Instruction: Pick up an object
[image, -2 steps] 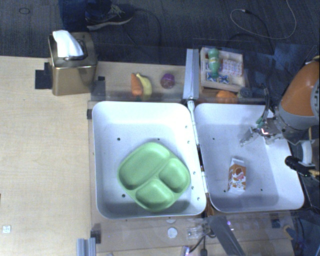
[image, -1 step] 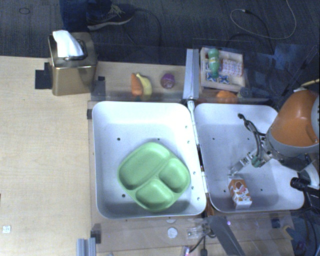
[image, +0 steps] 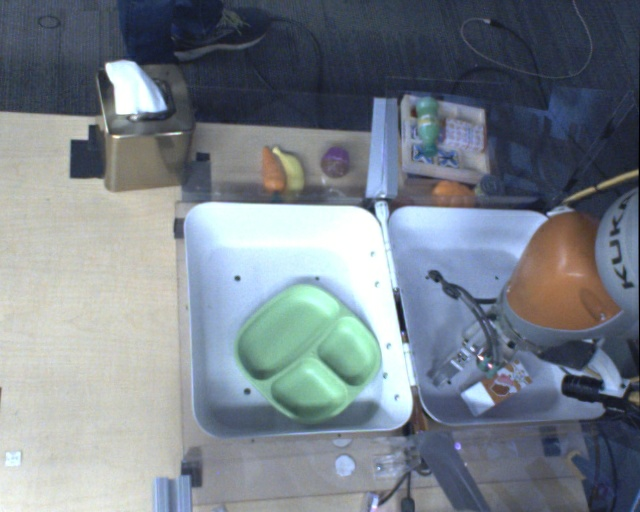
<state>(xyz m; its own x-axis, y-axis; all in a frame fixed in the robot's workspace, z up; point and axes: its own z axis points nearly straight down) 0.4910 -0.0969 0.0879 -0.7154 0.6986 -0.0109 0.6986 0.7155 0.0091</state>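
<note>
My gripper (image: 466, 361) is low in the right bin (image: 450, 245), near its front wall. Under the orange-banded wrist lies a small white and orange-red packet (image: 497, 386) on the bin floor, just right of the gripper tip and partly hidden by the arm. Whether the gripper touches the packet cannot be made out. A green divided plate (image: 308, 351) lies in the left bin (image: 230, 250), toward its front.
Behind the bins sit a toy carrot and banana (image: 283, 170), a purple ball (image: 335, 161), an orange item (image: 452, 193) and a printed box (image: 443, 135). A tan tissue box (image: 140, 125) stands at the back left. A metal divider (image: 395, 300) separates the bins.
</note>
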